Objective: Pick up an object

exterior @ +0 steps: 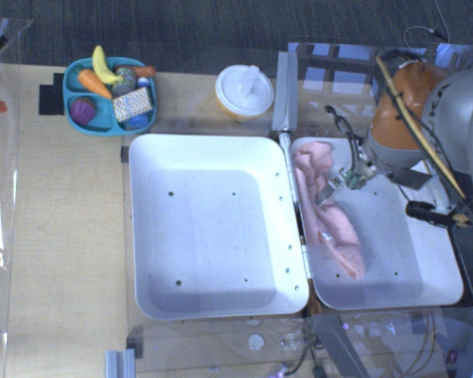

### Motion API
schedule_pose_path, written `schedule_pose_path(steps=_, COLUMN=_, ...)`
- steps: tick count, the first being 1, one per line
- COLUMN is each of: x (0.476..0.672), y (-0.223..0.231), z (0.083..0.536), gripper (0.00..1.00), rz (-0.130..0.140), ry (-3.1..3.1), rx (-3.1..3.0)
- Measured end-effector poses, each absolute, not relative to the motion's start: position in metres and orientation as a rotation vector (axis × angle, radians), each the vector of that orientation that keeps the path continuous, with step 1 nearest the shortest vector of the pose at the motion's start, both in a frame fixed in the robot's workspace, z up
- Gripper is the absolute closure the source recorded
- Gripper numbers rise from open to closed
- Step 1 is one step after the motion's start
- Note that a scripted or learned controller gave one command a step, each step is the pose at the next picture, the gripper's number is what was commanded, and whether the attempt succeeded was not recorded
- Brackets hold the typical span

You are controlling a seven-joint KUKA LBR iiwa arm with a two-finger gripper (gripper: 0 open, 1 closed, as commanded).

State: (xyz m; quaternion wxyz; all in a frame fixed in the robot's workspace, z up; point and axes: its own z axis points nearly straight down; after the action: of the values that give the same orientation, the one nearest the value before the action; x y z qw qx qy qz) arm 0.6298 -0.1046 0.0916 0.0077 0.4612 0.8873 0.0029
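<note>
Left bin lies bare, so I pass it by. In the right bin, pink cloth sprawls along the left wall. My gripper sits over its middle, fingers narrowly parted, nothing clamped. I'd press straight down and pinch a thick fold.

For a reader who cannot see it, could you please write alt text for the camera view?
Seen from above, the gripper of a grey and orange arm is low over a pink cloth that lies along the left side of the right white bin. Left of it sits the left white bin, and beyond it a blue tray of toy food and a lidded white container.
</note>
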Motion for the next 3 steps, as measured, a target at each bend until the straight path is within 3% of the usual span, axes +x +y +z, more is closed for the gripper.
schedule_pose_path(steps=1, x=0.577, y=-0.117, z=0.092, gripper=0.0, rz=0.01, ry=2.755, rx=1.478)
schedule_pose_path(steps=2, x=0.575, y=-0.096, z=0.092, gripper=0.0, rz=0.009, ry=2.724, rx=1.53)
schedule_pose_path(steps=3, x=0.62, y=-0.093, z=0.091, gripper=0.0, rz=0.009, ry=2.599, rx=1.74)
